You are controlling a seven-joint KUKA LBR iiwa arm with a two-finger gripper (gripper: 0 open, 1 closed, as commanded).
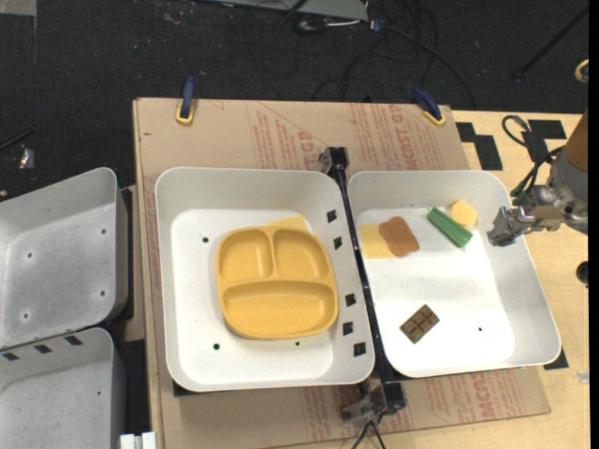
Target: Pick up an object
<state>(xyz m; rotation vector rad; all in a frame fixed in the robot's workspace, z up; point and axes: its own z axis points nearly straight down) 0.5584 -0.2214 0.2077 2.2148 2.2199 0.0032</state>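
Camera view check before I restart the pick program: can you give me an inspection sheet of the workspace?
Surface: two white bins, left bin and right bin, side by side on a cardboard sheet.
Job's things: right bin holds a green block, yellow piece, brown oval piece on a yellow slab, and chocolate bar.
Clutter: yellow divided tray in left bin.
Grippers: claw at right bin's right rim, holding nothing seen.
Cables: black leads on the floor behind.
Surroundings: spare white bins at left.

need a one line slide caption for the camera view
Gripper poised at the right bin's far edge near a green block; yellow divided tray sits in the left bin.
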